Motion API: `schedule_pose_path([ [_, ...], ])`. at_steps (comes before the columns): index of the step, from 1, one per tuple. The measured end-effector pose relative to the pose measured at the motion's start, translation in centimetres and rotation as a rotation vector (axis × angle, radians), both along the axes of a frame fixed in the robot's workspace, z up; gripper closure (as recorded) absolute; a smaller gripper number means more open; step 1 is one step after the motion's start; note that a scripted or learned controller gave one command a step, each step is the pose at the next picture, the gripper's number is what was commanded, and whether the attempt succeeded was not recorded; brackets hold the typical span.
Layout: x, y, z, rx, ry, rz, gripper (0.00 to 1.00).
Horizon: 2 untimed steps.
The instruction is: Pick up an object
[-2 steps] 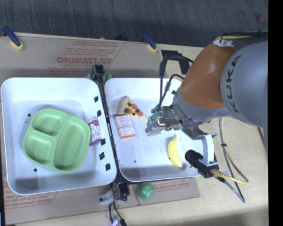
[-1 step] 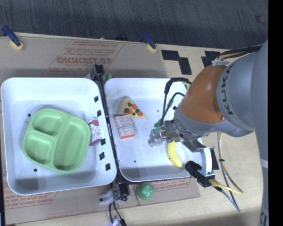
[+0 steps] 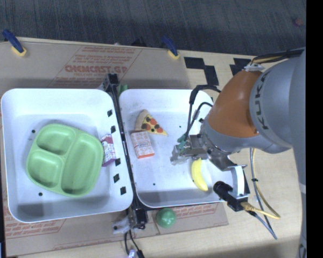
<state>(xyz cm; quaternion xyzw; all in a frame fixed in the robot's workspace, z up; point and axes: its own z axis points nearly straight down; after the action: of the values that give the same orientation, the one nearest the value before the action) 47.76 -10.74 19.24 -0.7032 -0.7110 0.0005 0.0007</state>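
Grey-and-orange arm (image 3: 247,112) overhangs yellow plastic banana (image 3: 198,176); end effector (image 3: 185,150) state indiscernible, so centre over banana before descending.

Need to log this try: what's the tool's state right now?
Tool: cannot be told; it sits low in the right white bin, beside the yellow banana.

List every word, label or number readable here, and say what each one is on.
"KUKA" in dark letters on the arm, running along its grey shell and partly cut off.
Red print on the cardboard behind the bins: roughly "OKMCAST.G.P", too blurred to be sure; smaller lines above it unreadable.
Red-and-white packet in the right bin: print too small to read.
Wrapper beside the green tray: unreadable.
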Motion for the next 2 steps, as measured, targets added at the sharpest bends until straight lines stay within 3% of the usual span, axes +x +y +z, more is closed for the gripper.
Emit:
schedule_pose_path([
  [1,-0.1,-4.2,0.9,-0.001,-0.001,-0.008,1.00],
  [2,3.7,2.8,7.2,0.000,-0.005,-0.005,1.00],
])
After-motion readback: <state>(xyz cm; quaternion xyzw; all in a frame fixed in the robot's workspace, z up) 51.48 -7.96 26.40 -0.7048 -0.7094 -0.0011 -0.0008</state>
